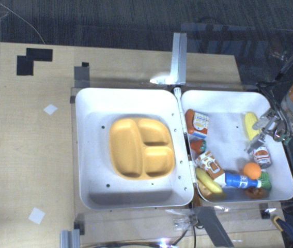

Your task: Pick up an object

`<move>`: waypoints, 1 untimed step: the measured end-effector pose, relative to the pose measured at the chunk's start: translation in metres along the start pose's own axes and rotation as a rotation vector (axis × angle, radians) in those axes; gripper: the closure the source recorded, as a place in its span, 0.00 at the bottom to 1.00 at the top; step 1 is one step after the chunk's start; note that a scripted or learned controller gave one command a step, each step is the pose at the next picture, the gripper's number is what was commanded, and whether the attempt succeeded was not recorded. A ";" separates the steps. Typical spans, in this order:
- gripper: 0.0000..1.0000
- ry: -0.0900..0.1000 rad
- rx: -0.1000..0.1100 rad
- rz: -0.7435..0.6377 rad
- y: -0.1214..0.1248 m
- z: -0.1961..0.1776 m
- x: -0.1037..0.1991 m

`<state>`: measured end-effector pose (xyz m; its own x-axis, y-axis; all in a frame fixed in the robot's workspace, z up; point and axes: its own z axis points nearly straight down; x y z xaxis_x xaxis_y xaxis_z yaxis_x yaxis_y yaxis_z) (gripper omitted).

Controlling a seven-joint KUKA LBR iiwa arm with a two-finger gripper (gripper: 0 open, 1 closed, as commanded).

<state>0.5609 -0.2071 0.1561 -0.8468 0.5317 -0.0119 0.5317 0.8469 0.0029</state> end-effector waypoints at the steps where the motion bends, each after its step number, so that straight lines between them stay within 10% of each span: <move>1: 0.00 -0.003 -0.002 -0.028 -0.026 0.066 0.043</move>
